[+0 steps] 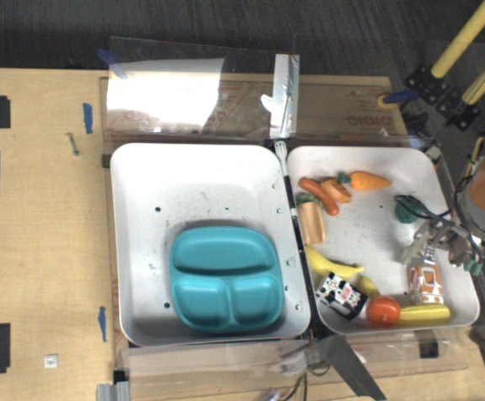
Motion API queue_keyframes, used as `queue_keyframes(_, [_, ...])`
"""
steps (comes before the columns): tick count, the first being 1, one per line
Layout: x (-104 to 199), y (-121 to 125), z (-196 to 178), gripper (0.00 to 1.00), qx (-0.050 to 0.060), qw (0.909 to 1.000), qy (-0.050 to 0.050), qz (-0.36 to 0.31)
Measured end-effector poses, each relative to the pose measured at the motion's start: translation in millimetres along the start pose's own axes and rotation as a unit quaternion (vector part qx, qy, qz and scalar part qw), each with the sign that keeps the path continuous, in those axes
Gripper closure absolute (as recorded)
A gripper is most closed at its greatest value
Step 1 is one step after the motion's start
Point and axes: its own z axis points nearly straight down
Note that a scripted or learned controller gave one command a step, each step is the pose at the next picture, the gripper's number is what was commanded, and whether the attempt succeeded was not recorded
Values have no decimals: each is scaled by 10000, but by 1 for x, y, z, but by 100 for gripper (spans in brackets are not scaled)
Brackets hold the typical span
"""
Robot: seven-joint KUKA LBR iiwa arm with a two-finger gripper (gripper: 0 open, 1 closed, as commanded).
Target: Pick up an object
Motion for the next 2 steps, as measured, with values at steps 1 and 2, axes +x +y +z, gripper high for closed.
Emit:
queue_keyframes(1, [37, 7, -99, 100, -16, 9781, 82, -2078])
queue_keyframes(2, [20, 34, -227, 100, -11, 9744, 48, -2249])
